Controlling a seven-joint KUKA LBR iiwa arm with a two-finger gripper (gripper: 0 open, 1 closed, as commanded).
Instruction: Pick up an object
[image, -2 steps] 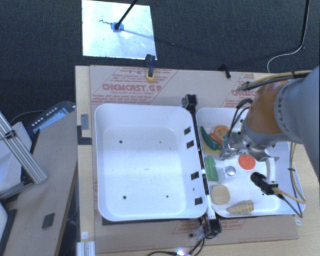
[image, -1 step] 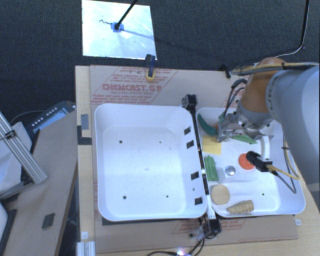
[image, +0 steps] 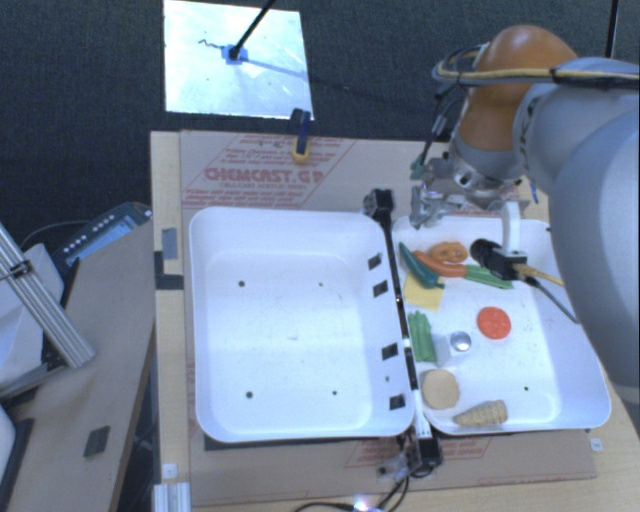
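We are seeing the gripper (image: 428, 208) hanging over the far left corner of the right bin (image: 560, 385), with nothing visible between its fingers; whether they are spread or pressed together we cannot tell. The grey arm (image: 590, 140) is bending in from the right, its orange band (image: 510, 70) topmost. Just below the gripper, a carrot (image: 445, 262) is lying with its long axis running left to right. An ice-cream cone (image: 481, 412) is lying near the front edge, tip pointing left.

Bright, even light; arm (image: 590, 130) blurred; slight softness overall.
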